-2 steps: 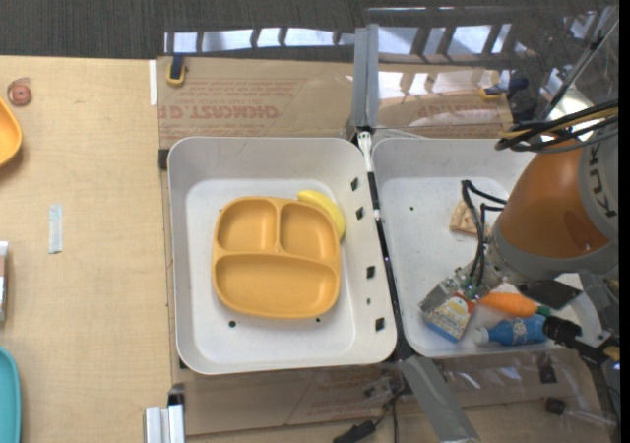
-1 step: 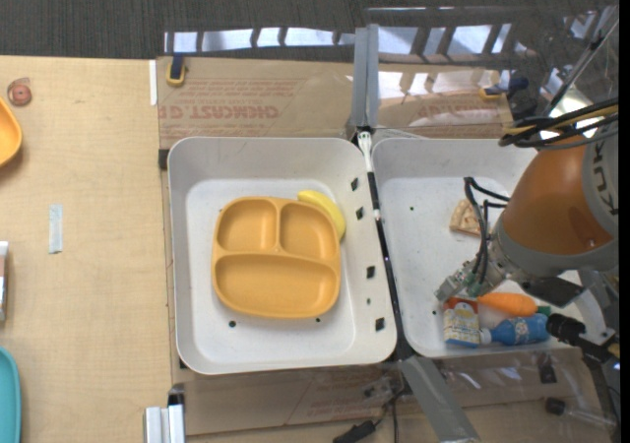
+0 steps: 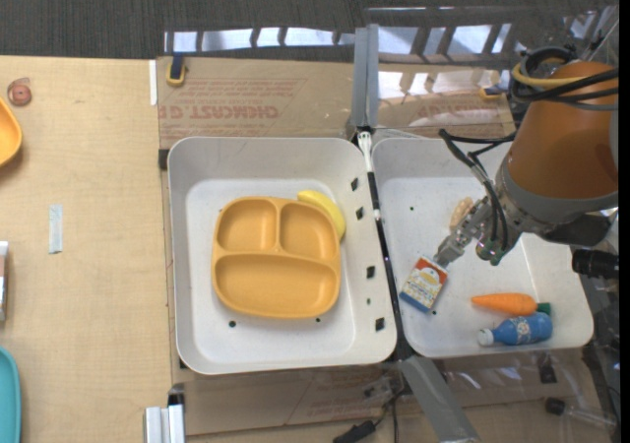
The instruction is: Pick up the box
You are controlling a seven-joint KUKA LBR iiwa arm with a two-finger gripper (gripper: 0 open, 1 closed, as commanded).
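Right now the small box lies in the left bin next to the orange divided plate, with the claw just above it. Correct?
Not quite. The camera view shows the box in the right bin, near the carrot; the orange divided plate sits in the left bin. The claw is just above the box.

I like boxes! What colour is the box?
Mostly white, with orange and blue on it: the box, in the camera view.

Bright, even overhead light is washing both white bins (image 3: 187, 234); glare is streaking the metal rails behind them, shadows are lying faint, and focus is holding sharp.
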